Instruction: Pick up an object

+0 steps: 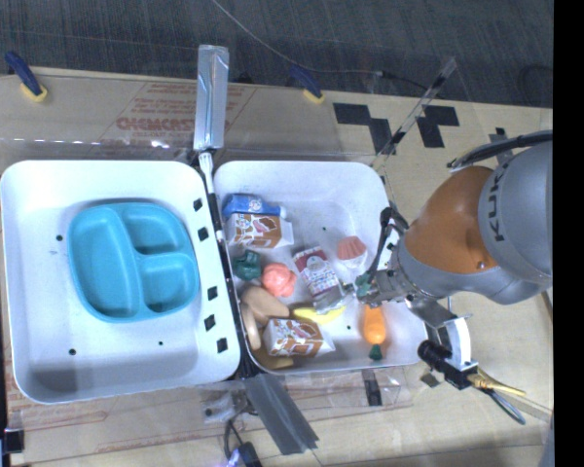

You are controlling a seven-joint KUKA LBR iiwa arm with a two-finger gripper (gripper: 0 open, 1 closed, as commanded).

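a: where's the tool sitting right now?

b: low in the right bin, near its right wall, with the grey wrist and the orange band leaning in from the right side of the surface.

a: and what's nearest to it?

b: the toy carrot. it lies just below the tool, toward the bin's near edge, close enough that i can't tell whether they touch. its long axis runs roughly from the tool down toward that near wall, orange body up, green tip at the bottom.

a: anything else within reach?

b: the yellow banana lies just to the tool's left, and a small snack packet sits up and left of that. the pink ball is further left, near the divider.

a: is the tool wide or narrow?

b: i can't tell; it's a small dark cluster under the wrist.

a: is it carrying anything?

b: nothing visibly, so the pick looks not yet done.

a: so the move turns on what?

b: my guess: a short shift toward the near wall to get over the carrot, then closing across its narrow width. the wall beside it leaves little room.
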